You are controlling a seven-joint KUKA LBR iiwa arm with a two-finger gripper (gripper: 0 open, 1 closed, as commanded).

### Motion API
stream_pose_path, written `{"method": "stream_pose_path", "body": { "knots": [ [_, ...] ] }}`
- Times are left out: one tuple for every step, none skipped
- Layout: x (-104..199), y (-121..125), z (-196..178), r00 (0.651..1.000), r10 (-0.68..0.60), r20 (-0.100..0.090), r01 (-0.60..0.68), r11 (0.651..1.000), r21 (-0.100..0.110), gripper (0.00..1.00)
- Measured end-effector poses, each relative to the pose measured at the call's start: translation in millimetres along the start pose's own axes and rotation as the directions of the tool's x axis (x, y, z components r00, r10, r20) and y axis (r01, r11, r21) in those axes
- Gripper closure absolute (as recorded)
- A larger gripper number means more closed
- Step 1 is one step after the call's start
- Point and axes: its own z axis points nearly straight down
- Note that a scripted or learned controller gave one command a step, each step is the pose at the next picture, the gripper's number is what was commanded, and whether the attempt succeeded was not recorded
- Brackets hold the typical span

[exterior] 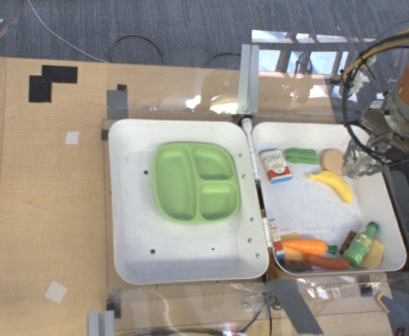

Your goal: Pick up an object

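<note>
While the gripper point(362, 165) hangs over the upper right corner of the right bin point(390, 208), everything else lies to its left or below it. Farthest left of it, well apart, the left bin point(131, 208) carries a green divided plate point(195, 182) with 3 compartments, lying flat. Across the seam between the 2 bins, a small carton point(275, 166) with a red and blue print lies well left of the gripper, roughly level with it. A green vegetable-shaped piece point(301, 155) sits next, between the carton and the gripper. A round tan piece point(333, 161) lies just left of the gripper, very near its tips. A yellow banana point(333, 184) lies just below and left of the gripper, slanting down to the right.

Along the near wall, well below the gripper, lie an orange carrot point(305, 246) and a red-brown sausage-like piece point(327, 262), then a green bottle point(359, 244) tilted beside a yellow piece point(375, 254).

The gripper's metal fingers point down and left, slightly parted, with nothing visible between them.
</note>
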Motion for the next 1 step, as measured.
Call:
{"method": "stream_pose_path", "body": {
  "knots": [
    [1.8,1.7,5.9,1.0,0.002,-0.004,-0.002,1.0,-0.011,0.0]
  ]
}}
